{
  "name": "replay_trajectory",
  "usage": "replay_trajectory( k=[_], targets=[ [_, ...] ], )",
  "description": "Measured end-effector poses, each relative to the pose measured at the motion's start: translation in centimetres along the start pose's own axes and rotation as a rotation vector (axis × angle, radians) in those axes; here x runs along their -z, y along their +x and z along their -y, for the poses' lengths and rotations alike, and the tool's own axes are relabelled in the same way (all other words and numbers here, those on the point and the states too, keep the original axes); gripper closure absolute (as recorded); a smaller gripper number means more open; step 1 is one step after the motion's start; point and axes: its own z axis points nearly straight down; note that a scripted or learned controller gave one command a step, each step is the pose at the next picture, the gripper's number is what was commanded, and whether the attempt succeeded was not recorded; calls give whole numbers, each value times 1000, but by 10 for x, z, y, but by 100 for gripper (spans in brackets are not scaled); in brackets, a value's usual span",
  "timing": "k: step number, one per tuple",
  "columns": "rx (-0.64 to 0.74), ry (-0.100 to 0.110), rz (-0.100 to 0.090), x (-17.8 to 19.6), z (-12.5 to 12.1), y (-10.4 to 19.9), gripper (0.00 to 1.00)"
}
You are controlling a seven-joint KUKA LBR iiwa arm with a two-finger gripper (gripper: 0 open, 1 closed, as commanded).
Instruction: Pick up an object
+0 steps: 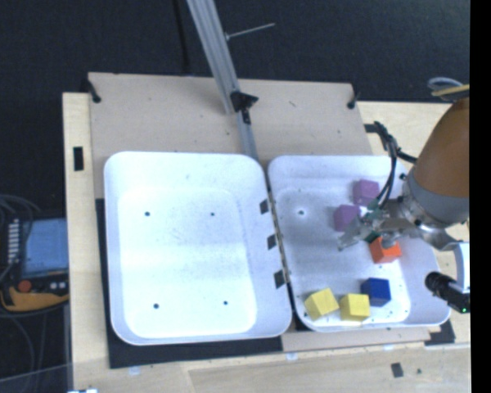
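Dark floor surrounds a pale wooden bench that carries a brown board and two shallow white bins side by side. A slanted metal pole rises from the board's far edge, and a blue-screened device with cables sits at the left.

The left bin shows only a few dark specks on its floor. The right bin holds all the blocks. Two purple blocks lie toward its far side: one near the back, the other just in front and to its left. An orange block lies near the middle right, partly under the arm's wrist. A blue block sits closer to the front, and two yellow blocks, one to the left and one beside it, rest along the front wall.

All the blocks look roughly cube-shaped, so none shows a clear long axis; the left yellow block is turned slightly askew against the bin's edges.

The arm comes in from the right, and its pincer hangs low over the right bin, between the nearer purple block and the orange block. Whether the pincer is apart or together cannot be told from this angle, and no block is visibly between its tips.
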Motion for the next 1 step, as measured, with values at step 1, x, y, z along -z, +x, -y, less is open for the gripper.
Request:
replay_trajectory(
  k=[1],
  targets=[
    [-2, -1, 1, 0, 0, 0, 0]
  ],
)
